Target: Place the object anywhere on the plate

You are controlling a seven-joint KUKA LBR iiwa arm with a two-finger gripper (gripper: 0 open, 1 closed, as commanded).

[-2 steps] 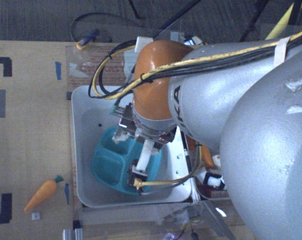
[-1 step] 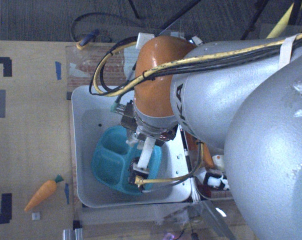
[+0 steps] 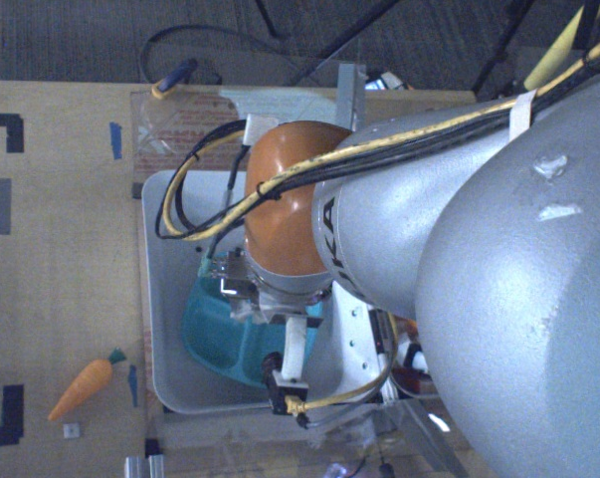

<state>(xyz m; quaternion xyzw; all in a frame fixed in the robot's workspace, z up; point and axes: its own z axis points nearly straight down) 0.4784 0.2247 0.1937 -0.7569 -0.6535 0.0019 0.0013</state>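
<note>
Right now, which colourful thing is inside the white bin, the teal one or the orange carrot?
The teal plastic plate sits inside the shallow white bin, under the arm. The orange toy carrot lies outside, on the wooden bench.

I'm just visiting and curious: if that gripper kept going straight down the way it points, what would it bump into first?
Most likely the teal plate lying in the white bin. The gripper hangs over it, hidden under the orange band, so depth is hard to judge.
</note>
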